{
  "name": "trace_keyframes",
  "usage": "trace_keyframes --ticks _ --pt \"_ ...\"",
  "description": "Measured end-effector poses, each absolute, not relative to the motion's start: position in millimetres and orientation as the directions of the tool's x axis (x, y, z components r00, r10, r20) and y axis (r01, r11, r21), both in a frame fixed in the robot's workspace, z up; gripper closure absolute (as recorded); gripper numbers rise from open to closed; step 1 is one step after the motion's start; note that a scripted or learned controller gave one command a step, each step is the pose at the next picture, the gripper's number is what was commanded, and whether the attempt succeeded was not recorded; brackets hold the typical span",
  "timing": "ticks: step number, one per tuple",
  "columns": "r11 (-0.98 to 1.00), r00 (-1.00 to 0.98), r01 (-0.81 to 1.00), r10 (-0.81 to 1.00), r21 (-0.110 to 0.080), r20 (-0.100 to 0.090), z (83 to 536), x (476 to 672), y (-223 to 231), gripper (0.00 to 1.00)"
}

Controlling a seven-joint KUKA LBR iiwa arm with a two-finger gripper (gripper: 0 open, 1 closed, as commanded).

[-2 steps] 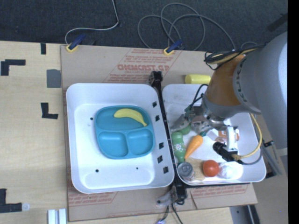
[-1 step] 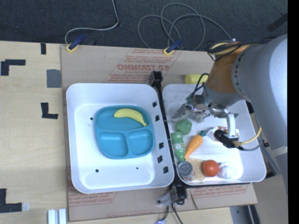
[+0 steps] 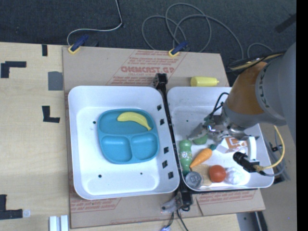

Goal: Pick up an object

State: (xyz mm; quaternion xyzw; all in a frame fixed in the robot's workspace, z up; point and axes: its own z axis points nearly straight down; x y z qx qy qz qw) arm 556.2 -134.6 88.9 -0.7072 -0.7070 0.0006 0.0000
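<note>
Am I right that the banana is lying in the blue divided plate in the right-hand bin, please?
Not quite: the camera view shows the banana lying in the blue divided plate, but that plate sits in the left-hand bin, not the right-hand one.

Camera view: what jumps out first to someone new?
The bright blue divided plate in the left bin, with a yellow banana lying in its top compartment. Next, the grey arm with its orange band reaching into the right bin, its claw low over a cluster of small items: an orange carrot, a red tomato and a green bottle.
</note>
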Motion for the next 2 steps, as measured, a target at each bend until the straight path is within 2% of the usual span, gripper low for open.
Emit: trace_keyframes --ticks 1,2 --pt "0.001 -0.001 1.0 1.0 0.0 -0.001 98.4 556.8 -133.9 1.0" --pt "0.003 -0.003 1.0 1.0 0.001 0.001 207.0 543.0 -37.2 1.0"
